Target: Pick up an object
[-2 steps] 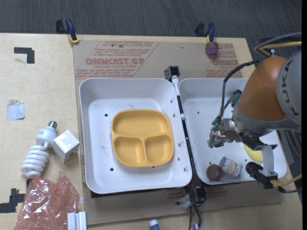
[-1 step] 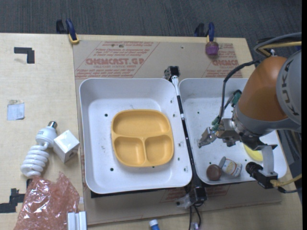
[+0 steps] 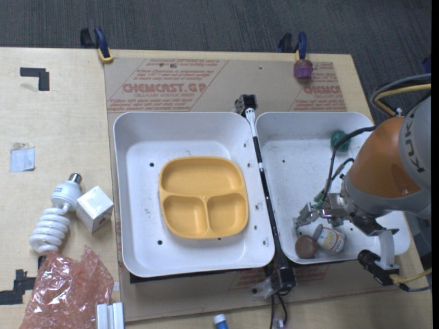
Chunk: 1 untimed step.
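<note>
The arm (image 3: pixel 387 170) comes in from the right and bends low over the right bin (image 3: pixel 288 132). Its gripper (image 3: pixel 310 214) is down in the lower part of that bin, and the metal fingers (image 3: pixel 304 218) point to the left; I cannot tell if they are open or closed, and nothing is seen between them. Just below the gripper lie two small things side by side: a brown ball (image 3: pixel 306 247) and a small jar (image 3: pixel 330 240) with a light label, which lies on its side and touches the ball. A green thing (image 3: pixel 338 140) lies near the top right of the same bin, partly hidden by the arm. In the left bin (image 3: pixel 137 252) a yellow tray (image 3: pixel 204 197) with three compartments lies flat in the middle. On the table (image 3: pixel 62 122), left of the bins, there are a white spiral bulb (image 3: pixel 55 218), a white cube (image 3: pixel 95 208) just beside it, and a crumpled pink bag (image 3: pixel 65 290) near the bottom edge. A purple thing (image 3: pixel 303 68) sits by the clamp above the right bin.
</note>
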Each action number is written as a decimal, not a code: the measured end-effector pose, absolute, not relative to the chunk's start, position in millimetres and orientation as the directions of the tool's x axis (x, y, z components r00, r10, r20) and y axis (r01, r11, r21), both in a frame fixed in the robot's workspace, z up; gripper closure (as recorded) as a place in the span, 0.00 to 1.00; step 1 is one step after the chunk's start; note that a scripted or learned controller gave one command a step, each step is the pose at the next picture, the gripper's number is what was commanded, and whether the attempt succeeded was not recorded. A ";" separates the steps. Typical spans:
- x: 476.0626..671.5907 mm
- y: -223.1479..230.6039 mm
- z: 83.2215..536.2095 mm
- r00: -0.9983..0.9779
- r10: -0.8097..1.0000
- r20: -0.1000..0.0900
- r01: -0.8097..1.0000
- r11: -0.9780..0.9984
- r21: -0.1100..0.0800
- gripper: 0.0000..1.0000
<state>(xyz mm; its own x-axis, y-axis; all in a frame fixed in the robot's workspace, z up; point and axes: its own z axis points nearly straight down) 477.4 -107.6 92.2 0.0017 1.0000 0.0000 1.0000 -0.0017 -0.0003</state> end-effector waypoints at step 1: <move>478.5 -108.1 102.0 0.003 1.000 -0.001 1.000 -0.003 0.002 1.00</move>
<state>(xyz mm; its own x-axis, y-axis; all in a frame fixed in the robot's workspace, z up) 478.5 -108.1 102.0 0.0029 1.0000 -0.0006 1.0000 -0.0029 0.0016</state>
